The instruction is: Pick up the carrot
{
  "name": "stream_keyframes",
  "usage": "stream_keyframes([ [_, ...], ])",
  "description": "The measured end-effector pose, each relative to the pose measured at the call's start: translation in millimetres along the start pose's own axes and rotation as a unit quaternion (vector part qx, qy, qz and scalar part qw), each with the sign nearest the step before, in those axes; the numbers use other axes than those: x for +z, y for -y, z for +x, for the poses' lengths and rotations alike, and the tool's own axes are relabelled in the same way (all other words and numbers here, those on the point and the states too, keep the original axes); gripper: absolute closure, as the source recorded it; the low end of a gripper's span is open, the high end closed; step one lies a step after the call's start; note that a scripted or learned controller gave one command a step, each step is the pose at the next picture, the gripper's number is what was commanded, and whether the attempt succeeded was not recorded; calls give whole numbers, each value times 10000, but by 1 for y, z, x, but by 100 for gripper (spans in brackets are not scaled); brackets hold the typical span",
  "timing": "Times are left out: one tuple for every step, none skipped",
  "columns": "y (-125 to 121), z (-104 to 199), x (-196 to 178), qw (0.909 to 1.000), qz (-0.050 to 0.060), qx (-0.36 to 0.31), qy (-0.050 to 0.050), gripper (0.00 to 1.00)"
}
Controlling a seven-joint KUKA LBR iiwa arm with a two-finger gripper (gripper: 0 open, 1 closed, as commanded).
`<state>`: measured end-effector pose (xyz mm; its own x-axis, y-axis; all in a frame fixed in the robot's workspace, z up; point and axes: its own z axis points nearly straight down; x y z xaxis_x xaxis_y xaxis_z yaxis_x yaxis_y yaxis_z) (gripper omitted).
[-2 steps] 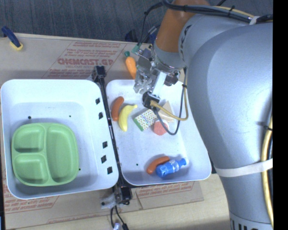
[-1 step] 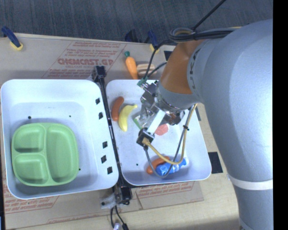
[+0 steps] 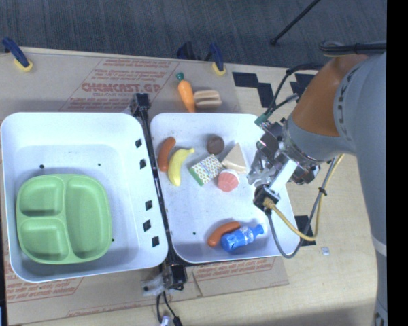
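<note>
Camera view, from my seat, puts the carrot point(image 3: 185, 94) outside both bins: it lies on the cardboard sheet point(image 3: 115, 80) just beyond the far rim of the right bin point(image 3: 190, 212), green top pointing away, with a small tan sandwich-like block point(image 3: 207, 99) just beside it on the right. The gripper point(image 3: 264, 176) sits well apart from it, over the right edge of that same bin, lower in the picture and to the right of the carrot.

Between the two I see the bin's load: a reddish sausage point(image 3: 165, 153) touching a banana point(image 3: 178, 165), a green patterned block point(image 3: 206, 169), a brown round piece point(image 3: 215, 144), a pale wedge point(image 3: 235, 157) and a pink disc point(image 3: 228, 181) clustered near the middle. Nearer the front lie an orange sausage-shaped item point(image 3: 221, 233) and a blue bottle point(image 3: 243, 238), touching. The left bin point(image 3: 27, 131) holds a green divided plate point(image 3: 63, 217).

The wrist is a tangle of grey metal, cables and a yellow hose point(image 3: 289, 224), and it blocks my sight of the fingertips; I cannot tell how the end effector stands, or whether it touches the bin rim. The arm point(image 3: 340, 107) is cut off at the right. I see nothing between the fingers.
</note>
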<state>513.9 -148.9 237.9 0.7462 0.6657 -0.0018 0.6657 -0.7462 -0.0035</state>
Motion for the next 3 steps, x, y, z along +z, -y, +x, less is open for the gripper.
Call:
stream_keyframes([
  [0, -23, -53, 9820, 2, 1891, -1, 100],
  [-14, -62, -85, 9664, -1, 2571, -10, 100],
  [24, -30, -47, 9677, 14, 2523, 2, 100],
])
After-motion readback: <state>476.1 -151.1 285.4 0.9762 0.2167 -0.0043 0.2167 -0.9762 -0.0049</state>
